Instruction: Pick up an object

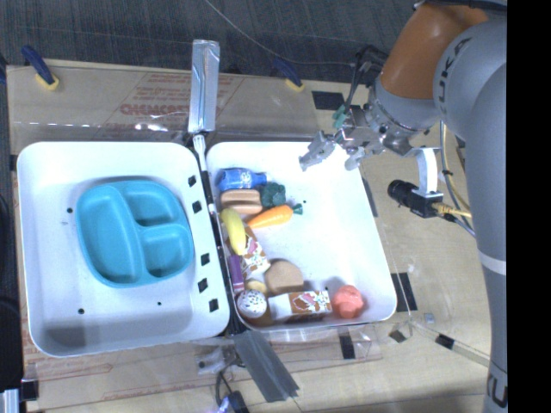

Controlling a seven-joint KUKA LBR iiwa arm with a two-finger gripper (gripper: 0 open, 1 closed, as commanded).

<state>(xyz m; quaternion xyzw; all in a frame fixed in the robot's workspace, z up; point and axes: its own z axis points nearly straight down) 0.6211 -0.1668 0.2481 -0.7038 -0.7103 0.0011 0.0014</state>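
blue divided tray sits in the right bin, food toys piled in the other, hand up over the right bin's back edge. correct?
No. The camera view shows the blue divided tray in the left bin; the food toys are in the right bin. The hand placement is right.

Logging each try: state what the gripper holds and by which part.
Nothing is held. The gripper hangs with open fingers over the right bin's far edge, apart from the carrot and the other toy food.
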